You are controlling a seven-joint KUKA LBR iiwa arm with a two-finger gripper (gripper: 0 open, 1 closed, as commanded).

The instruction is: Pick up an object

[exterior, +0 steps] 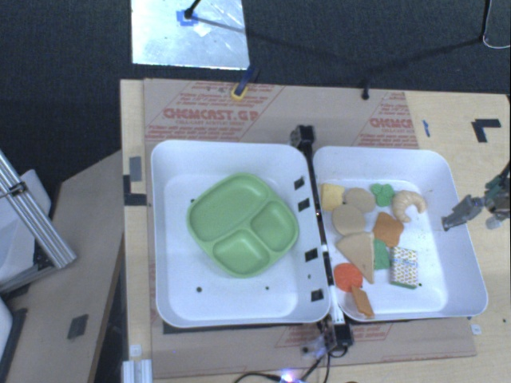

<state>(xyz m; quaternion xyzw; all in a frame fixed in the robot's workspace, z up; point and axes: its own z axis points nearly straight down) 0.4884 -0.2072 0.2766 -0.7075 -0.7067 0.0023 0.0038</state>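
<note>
Cardboard covers the desk [200, 110] under both white bins. My hand [471, 210] hovers at the right bin's [459, 254] edge, holding nothing; its opening I cannot tell. Nearest lies the croissant [409, 203], seemingly light, rigid toy plastic, best pinched across its middle.

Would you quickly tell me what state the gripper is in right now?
Gripper: cannot be told; it sits over the right bin's right edge, with nothing seen in it.
</note>
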